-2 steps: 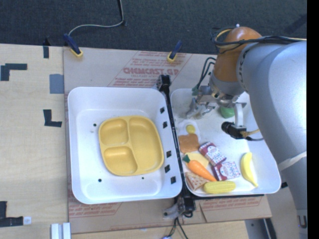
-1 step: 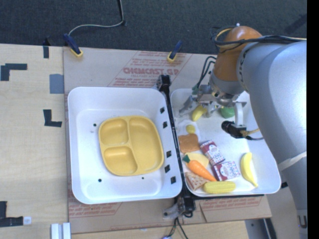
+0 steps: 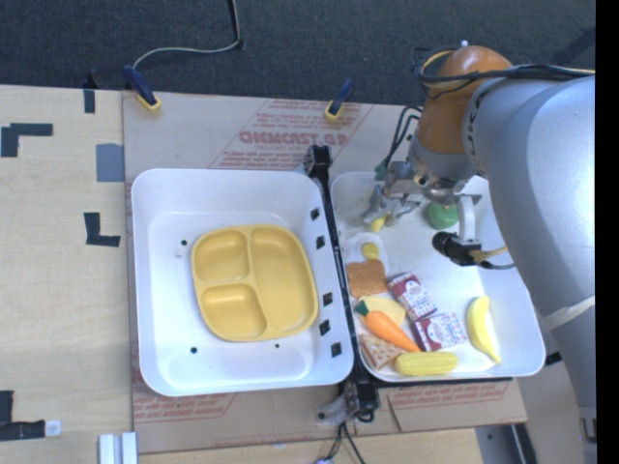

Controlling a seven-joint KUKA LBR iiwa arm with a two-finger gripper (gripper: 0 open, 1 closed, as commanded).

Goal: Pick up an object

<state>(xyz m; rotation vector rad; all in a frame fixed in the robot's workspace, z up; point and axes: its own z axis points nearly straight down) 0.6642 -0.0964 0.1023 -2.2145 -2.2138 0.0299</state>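
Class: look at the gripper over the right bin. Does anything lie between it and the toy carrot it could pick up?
Yes. The gripper hangs over the bin's far end, while the carrot lies toward the near end. A small yellow piece and a brown bread slice sit in between, so it must pass above them.

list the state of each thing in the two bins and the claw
yellow divided plate: flat in left bin, compartments bare
carrot: lying on its side in right bin
banana: lying near right bin's edge
corn cob: lying at right bin's near rim
claw: low over right bin's far end, near a small yellow piece; grasp unclear
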